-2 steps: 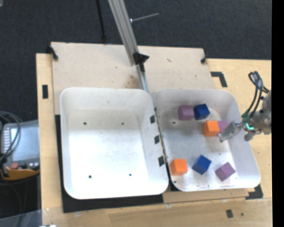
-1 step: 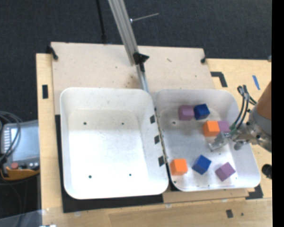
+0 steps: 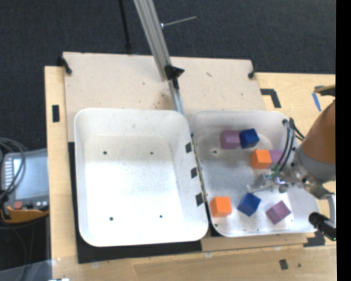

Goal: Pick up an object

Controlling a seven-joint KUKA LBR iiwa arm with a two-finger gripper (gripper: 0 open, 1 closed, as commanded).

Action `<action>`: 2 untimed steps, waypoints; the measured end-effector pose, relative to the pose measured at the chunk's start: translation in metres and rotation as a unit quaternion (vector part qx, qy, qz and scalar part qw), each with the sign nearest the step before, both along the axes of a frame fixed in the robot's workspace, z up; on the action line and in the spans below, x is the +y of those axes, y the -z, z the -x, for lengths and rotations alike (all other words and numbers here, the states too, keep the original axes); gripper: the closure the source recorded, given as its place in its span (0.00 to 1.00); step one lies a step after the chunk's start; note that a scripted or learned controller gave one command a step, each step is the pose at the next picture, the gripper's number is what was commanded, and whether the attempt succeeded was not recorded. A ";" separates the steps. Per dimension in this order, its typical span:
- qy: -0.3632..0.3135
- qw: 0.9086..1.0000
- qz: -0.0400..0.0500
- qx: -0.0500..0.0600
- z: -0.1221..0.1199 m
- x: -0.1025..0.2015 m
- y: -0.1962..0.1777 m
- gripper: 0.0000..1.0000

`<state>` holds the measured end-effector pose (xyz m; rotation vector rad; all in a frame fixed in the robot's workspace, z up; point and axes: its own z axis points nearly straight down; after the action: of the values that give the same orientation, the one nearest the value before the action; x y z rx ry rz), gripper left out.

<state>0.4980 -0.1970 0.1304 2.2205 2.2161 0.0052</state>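
1 pincer (image 3: 268,183) above 6 blocks (image 3: 249,204)

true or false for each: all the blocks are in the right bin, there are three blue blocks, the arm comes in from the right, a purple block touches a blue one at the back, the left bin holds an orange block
1. All the blocks lie in the right bin. True.
2. There are three blue blocks. False: two, the rear blue block and the front blue block.
3. The arm comes in from the right. True.
4. The rear purple block touches the rear blue block. True, they sit side by side.
5. The left bin holds an orange block. False: the front orange block and the rear orange block are in the right bin.
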 end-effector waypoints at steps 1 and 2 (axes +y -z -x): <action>0.000 1.000 0.001 0.001 -0.001 -0.002 0.033 0.00; 0.003 1.000 0.001 -0.001 -0.002 -0.003 0.021 1.00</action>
<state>0.5003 -0.1998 0.1098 2.2251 2.2072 0.0051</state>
